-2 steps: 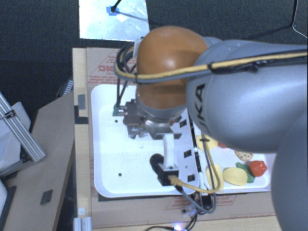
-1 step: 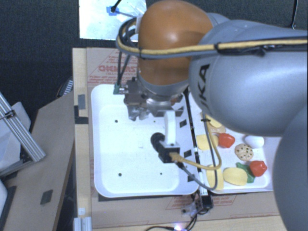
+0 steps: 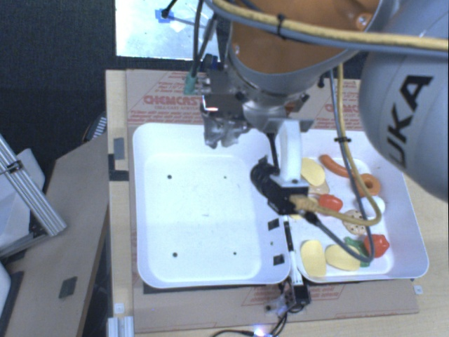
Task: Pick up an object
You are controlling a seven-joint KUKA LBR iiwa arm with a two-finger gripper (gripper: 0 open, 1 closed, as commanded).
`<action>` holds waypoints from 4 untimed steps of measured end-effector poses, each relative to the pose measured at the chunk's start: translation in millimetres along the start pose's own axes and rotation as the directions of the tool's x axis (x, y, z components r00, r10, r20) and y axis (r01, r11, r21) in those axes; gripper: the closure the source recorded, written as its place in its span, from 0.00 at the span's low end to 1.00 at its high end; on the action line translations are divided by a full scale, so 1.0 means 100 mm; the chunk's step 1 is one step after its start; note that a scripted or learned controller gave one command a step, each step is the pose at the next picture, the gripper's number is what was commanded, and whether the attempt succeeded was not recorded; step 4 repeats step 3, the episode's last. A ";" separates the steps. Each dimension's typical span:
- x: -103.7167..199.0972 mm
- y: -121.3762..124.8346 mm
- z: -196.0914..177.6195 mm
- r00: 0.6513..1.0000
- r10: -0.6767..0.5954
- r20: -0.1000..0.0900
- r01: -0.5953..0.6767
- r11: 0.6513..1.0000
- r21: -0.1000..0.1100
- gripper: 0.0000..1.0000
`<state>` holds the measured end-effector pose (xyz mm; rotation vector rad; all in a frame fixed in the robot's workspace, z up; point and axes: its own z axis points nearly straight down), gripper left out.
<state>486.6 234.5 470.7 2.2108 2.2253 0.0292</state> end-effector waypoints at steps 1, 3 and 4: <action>-0.01 0.40 -0.30 1.000 0.006 0.007 -0.007 1.000 0.009 1.00; 0.01 0.16 -0.66 1.000 -0.003 0.006 0.003 1.000 0.016 1.00; 0.01 0.16 -0.66 1.000 -0.003 0.006 0.003 1.000 0.016 1.00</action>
